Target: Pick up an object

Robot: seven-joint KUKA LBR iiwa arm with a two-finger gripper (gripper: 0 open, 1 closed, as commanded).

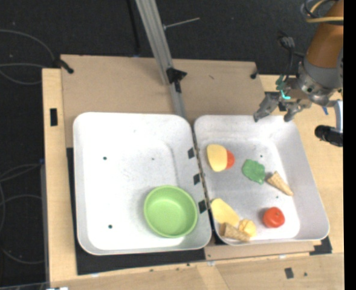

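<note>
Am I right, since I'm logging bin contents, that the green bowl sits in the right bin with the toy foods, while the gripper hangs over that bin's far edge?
Not quite. The camera view shows the green bowl in the left bin, alone. The toy foods, such as the red tomato, lie in the right bin, and the gripper does hang over its far edge.

Bowl [170, 211] in left bin [105, 132]; toy foods [253, 171] in right bin [298, 144].

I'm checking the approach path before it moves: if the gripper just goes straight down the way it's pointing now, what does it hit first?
Probably bare floor of the right bin near its far right corner. The gripper points down over that corner, and the green piece lies nearer the camera, off that line. Depth is hard to judge from this slant.
</note>
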